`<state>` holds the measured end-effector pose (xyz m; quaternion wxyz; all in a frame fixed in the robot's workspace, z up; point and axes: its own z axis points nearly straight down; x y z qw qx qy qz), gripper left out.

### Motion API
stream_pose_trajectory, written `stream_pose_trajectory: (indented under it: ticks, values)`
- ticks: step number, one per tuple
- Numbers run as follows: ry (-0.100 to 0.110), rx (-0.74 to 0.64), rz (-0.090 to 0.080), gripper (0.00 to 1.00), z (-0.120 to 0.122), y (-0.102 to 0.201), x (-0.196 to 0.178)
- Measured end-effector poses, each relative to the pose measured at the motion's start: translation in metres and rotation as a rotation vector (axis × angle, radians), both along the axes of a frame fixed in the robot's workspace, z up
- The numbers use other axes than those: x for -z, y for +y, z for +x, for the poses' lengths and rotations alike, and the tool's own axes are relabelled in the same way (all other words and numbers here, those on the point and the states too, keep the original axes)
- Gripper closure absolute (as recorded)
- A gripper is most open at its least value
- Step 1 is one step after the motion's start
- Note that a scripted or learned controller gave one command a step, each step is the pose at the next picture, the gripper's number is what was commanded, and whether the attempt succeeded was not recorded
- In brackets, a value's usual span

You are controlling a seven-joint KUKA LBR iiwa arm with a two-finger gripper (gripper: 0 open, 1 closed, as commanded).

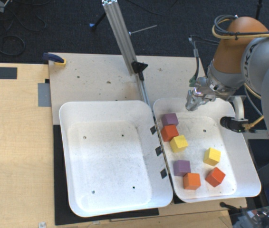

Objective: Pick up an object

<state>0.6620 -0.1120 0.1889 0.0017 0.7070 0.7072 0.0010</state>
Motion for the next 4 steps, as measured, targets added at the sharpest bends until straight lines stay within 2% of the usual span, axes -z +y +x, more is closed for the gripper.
stream_pose_trajectory:
  ticks: [1, 2, 3, 4]
  values:
    - [0.003, -0.003, 0.001, 1.0, 0.0, -0.001, -0.018]
    - [0.008, -0.003, 0.003, 1.0, -0.015, 0.045, -0.016]
    - [0.008, -0.004, 0.004, 1.0, -0.039, 0.092, -0.032]
    - [0.01, -0.004, 0.003, 1.0, -0.074, 0.134, -0.037]
